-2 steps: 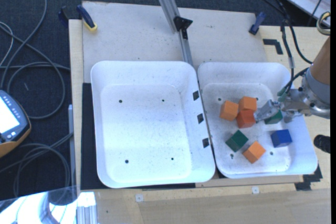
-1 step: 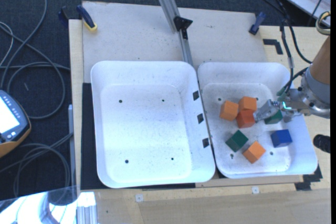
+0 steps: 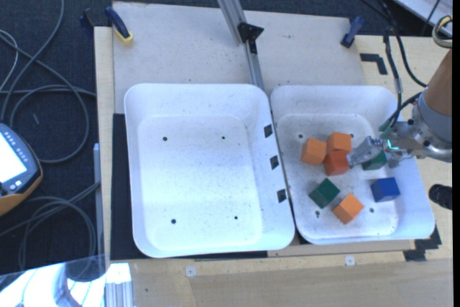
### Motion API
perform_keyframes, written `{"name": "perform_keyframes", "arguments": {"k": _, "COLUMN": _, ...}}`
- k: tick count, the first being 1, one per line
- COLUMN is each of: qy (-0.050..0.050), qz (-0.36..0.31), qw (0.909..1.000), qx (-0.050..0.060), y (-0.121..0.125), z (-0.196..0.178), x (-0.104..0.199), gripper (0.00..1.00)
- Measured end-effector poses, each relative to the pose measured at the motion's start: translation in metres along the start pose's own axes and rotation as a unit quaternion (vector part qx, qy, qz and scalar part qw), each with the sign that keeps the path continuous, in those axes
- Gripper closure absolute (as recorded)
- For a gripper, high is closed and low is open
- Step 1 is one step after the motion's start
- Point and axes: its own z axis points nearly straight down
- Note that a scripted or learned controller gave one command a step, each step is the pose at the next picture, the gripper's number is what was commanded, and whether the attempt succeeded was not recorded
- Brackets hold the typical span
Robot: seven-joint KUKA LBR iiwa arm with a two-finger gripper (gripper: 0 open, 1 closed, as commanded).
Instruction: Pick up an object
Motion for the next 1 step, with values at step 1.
{"name": "perform_keyframes", "arguments": {"k": 1, "qy": 0.0, "qz": 0.0, "qw": 1.0, "qx": 0.0, "y": 0.0, "z": 0.0, "x": 0.0, "gripper": 0.0}}
